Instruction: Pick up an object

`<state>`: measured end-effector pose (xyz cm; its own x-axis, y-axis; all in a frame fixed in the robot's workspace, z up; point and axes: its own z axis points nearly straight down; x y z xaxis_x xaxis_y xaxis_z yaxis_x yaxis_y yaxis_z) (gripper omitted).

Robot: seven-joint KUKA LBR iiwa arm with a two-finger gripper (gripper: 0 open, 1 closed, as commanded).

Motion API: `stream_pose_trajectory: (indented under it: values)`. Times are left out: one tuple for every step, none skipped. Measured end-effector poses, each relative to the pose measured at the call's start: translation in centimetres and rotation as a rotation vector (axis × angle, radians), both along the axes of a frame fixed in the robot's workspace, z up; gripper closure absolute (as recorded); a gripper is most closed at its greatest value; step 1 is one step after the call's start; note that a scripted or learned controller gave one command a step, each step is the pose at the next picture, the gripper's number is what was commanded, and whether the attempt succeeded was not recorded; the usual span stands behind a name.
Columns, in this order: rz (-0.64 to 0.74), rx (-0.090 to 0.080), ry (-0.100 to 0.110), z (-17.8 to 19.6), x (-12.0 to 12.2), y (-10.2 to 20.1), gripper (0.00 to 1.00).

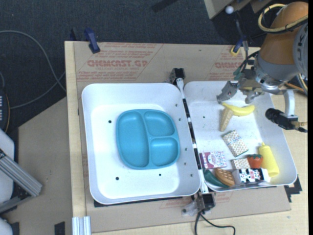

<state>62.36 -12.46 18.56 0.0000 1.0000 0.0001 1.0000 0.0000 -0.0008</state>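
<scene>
Banana (pixel 238 110) is lying in the right bin (pixel 281 146), just under the fingers (pixel 228 90), which are spreading open and gripping nothing.

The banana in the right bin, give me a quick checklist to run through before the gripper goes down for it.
1. Gripper over the right bin: ok, at its far end.
2. Fingers spread: ok, two fingers stand apart.
3. Gripper above the banana: ok, just beyond its far side.
4. Banana free between the fingers: ok, not held, it lies on the bin floor.
5. Room around it: not ok, a tan wedge touches its left end.
6. Height above the banana: cannot tell.
</scene>
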Motion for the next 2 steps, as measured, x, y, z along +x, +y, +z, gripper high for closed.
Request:
stream_pose_trajectory:
  values:
    - [0.000, -0.004, -0.012, -9.4, 1.6, -1.3, 0.00]
    - [-0.001, 0.001, 0.001, -10.1, -1.1, -0.2, 0.00]
